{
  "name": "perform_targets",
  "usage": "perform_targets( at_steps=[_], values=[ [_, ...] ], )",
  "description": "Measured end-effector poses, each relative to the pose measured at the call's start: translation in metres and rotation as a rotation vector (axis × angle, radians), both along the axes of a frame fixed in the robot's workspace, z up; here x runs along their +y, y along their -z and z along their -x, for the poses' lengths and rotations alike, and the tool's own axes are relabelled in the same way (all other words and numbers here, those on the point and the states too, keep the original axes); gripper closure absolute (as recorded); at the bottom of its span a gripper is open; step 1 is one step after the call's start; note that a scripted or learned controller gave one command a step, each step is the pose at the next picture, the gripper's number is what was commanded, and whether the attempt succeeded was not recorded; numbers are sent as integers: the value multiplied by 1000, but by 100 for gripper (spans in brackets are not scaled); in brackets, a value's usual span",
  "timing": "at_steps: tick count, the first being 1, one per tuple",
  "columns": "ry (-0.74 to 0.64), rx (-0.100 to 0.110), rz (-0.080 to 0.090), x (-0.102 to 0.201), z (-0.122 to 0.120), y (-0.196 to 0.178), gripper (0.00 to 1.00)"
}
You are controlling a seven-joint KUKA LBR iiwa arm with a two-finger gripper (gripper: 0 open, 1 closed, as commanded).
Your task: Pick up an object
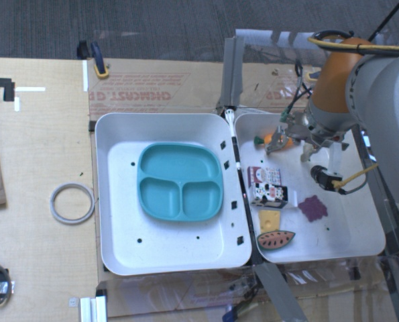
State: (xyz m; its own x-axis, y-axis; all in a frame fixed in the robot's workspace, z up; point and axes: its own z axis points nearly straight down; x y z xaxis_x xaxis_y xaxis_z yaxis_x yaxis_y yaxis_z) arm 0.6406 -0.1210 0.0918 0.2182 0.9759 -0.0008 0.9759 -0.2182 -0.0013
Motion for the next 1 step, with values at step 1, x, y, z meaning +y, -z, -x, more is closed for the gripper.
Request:
perform_targets(
  at_steps=[1],
  values=[
    [-433,-3,2,-56,-18,-1,0]
  ],
)
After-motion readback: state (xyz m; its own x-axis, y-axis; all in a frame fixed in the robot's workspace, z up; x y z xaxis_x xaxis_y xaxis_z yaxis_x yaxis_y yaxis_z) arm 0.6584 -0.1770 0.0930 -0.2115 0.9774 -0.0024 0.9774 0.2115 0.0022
